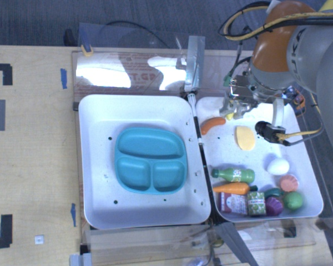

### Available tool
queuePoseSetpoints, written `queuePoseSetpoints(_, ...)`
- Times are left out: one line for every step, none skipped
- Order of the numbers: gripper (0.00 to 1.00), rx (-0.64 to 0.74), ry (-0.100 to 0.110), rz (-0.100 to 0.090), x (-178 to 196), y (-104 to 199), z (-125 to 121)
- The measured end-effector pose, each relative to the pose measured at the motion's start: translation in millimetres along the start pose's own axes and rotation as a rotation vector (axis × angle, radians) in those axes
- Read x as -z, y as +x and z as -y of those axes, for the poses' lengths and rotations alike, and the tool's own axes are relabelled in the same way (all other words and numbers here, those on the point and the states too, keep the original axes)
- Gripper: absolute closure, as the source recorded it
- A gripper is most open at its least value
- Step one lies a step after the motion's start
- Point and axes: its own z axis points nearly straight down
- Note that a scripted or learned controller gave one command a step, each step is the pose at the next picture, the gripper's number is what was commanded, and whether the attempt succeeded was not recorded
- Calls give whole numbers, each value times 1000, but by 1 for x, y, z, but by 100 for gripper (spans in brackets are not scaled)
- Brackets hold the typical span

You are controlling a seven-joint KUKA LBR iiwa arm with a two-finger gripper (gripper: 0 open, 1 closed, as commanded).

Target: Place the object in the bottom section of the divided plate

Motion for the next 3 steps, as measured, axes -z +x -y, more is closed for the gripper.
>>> queuePoseSetpoints(100, -47, 2, -4, -2, 70, 20)
queuePoseSetpoints(100, -235, 4, -3, 4, 131, 63)
queuePoseSetpoints(0, -237, 4, -2, 4, 130, 62)
